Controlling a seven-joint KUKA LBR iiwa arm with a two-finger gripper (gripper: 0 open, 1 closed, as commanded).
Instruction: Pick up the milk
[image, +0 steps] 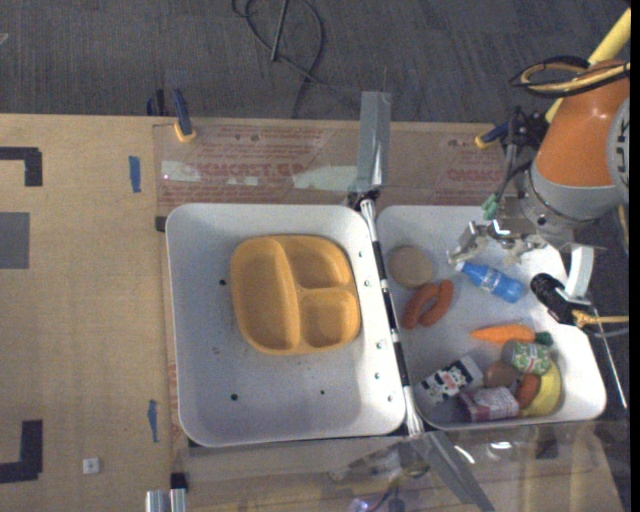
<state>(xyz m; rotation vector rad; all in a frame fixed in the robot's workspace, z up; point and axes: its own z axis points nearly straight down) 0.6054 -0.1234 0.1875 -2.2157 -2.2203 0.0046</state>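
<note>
The milk (452, 380) is a small white carton with black cow patches. It lies on its side near the front edge of the right bin (440, 225), beside a pink carton (488, 403). My gripper (495, 243) hangs over the back part of that bin, well behind the milk. Its fingers are spread open and hold nothing. A blue bottle (497, 282) lies just in front of the gripper.
The right bin also holds a round brown cookie (411, 266), a hot dog (428, 303), a carrot (503, 333), a green can (527, 355) and a banana (545, 392). A yellow divided plate (295, 292) sits in the left bin (200, 350).
</note>
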